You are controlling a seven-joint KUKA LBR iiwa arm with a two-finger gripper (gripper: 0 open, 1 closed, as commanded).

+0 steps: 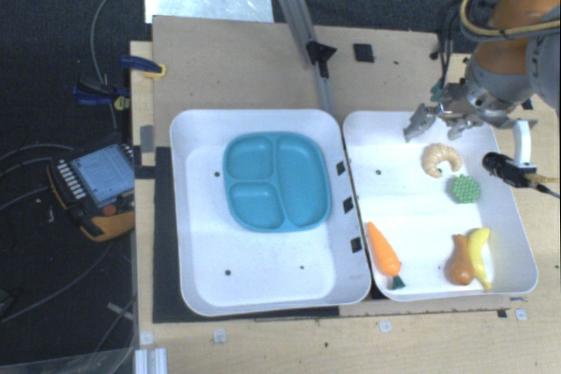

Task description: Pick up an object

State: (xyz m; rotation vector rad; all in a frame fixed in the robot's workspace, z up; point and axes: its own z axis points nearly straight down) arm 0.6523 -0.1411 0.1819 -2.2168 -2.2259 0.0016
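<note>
The arm's upper part is cut off at the frame edge, its gripper [437, 123] hanging with fingers spread wide and holding nothing just above the croissant [441, 158], which lies apart from the green ball [465, 188] in the right bin [412, 276].

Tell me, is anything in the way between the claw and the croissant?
Nothing visible is. The claw hangs open over the right bin's far end, and the croissant lies just below it in the camera view. The green ball sits past the croissant.
</note>
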